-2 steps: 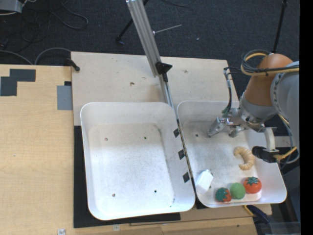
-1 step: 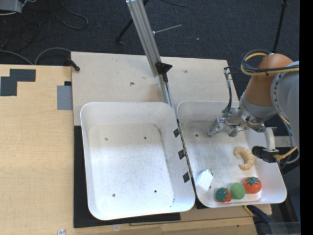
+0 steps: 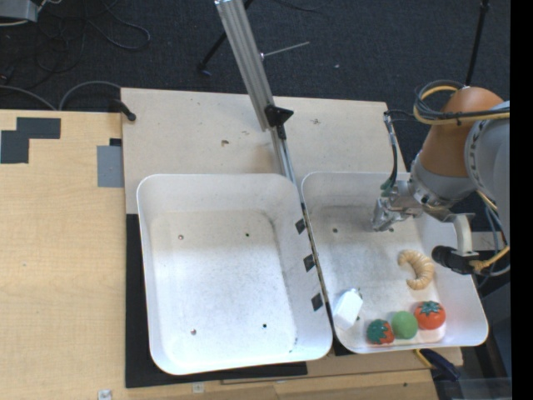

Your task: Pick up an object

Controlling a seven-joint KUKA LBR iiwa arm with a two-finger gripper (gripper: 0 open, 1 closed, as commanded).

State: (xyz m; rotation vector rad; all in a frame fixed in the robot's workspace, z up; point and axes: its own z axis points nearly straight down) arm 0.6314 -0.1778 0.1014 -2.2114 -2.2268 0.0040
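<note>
The grey arm with its orange band reaches in from the right, and its 2-finger gripper [image 3: 385,220] hangs low over the upper part of the right shallow white bin [image 3: 333,192]. Nothing shows between its tips; how far they are parted I cannot tell. Nearer the front of that bin lie a tan curved croissant-shaped toy [image 3: 417,268], a red tomato toy [image 3: 430,314], a green ball [image 3: 405,324], a red-and-green round toy [image 3: 380,332] and a white crumpled piece [image 3: 347,307]. The left white bin [image 3: 158,198] sits alongside.
</note>
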